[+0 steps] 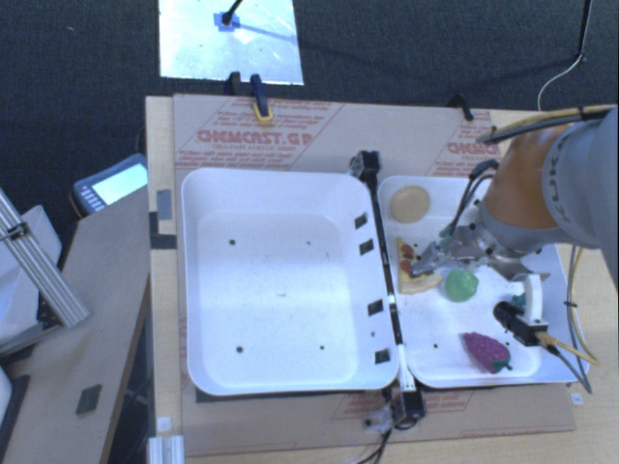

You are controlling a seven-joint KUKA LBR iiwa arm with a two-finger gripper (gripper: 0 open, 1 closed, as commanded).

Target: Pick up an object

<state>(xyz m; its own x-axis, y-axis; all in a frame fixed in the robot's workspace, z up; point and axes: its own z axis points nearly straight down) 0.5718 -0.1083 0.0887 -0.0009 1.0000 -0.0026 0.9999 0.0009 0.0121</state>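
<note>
My gripper (428, 258) reaches into the right bin (542, 370) from the right and hangs low near the bin's left wall. Right under and beside its tip lies a flat yellow and red piece like a pizza slice (413, 271); whether the two touch I cannot tell. A green ball (460, 284) rests just right of the tip, partly under the wrist. A round tan disc (410, 203) lies at the bin's far left corner. Near the front edge sits a purple bunch of grapes (486, 351).
The left bin (208, 201) stands beside the right one, with a black divider strip (382, 278) and clips between them. Both rest on a cardboard sheet (261, 133). The grey arm with its orange band (517, 182) covers the right bin's far right part.
</note>
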